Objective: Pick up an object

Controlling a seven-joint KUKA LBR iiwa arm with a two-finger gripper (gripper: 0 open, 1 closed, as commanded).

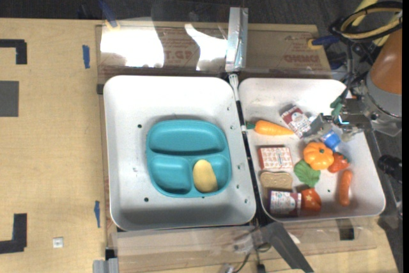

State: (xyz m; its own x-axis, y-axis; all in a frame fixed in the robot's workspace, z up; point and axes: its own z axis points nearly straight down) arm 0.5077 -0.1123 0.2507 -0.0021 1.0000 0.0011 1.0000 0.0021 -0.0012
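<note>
White plastic forms both bins; the right bin [374, 201] holds the crowd of toy food, and the left bin [121, 137] holds a teal tray [185, 137] with a yellow potato-like piece [204, 176] in its lower right compartment. The gripper [333, 123] is low over the upper right part of the right bin, close to a small red-and-white packet [294, 118] and a blue piece [331, 139]; just below it lies an orange pumpkin [317, 155]. I cannot tell if its fingers are open or closed, because the grey metal hides them, and nothing is visible between them.

My judgement is that the step is the descent to grasp. To do it well, the fingers should come down on one single object, not between two neighbours, since pumpkin, blue piece and a small tomato [339, 163] lie touching or nearly so. The carrot [273, 128] lies more apart and is perhaps easier. A straight vertical lift afterwards avoids dragging the neighbours.
</note>
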